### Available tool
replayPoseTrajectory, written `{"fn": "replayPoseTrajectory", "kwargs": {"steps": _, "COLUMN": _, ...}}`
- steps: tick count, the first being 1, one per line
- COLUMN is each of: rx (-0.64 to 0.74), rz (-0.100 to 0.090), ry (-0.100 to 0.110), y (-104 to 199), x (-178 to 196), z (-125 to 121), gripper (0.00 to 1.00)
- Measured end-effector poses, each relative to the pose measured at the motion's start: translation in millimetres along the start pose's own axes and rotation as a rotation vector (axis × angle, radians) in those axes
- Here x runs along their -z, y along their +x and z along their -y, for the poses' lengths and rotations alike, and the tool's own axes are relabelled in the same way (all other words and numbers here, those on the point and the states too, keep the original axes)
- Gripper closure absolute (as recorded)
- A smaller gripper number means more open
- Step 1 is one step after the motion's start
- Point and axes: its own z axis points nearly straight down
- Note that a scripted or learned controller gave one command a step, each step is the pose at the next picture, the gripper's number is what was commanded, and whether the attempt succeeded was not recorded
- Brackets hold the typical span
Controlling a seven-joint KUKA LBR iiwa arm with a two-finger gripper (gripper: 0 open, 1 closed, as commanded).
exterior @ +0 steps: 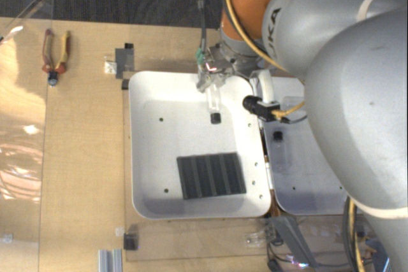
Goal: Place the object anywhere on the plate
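Observation:
A dark ribbed rectangular plate (211, 175) lies flat in the front half of the left white bin (150, 137). My gripper (215, 113) hangs over the rear middle of that bin, well behind the plate, its dark tip pointing down. I see nothing held at its tip. A small dark object (277, 136) rests in the right bin (306, 194) near its left wall, to the right of the gripper. The big grey arm covers most of the right bin.
A black and yellow cable fitting (260, 106) juts from the wrist over the wall between the bins. Red-handled pliers (55, 55) lie on the wooden bench at far left. Black brackets (125, 60) (131, 241) stand at the left bin's corners.

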Motion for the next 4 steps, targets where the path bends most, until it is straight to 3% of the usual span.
{"fn": "replayPoseTrajectory", "kwargs": {"steps": 1, "rx": 0.095, "rz": 0.000, "ry": 0.002, "y": 68.3, "x": -11.3, "z": -17.5, "gripper": 1.00}}
{"fn": "replayPoseTrajectory", "kwargs": {"steps": 2, "rx": 0.403, "rz": -0.001, "ry": 0.000, "y": 104.6, "x": -30.2, "z": -27.3, "gripper": 1.00}}
{"fn": "replayPoseTrajectory", "kwargs": {"steps": 3, "rx": 0.421, "rz": 0.001, "ry": -0.006, "y": 51.6, "x": -99.1, "z": 21.2, "gripper": 1.00}}
{"fn": "replayPoseTrajectory", "kwargs": {"steps": 4, "rx": 0.688, "rz": -0.001, "ry": -0.002, "y": 102.3, "x": -16.1, "z": 0.8, "gripper": 1.00}}
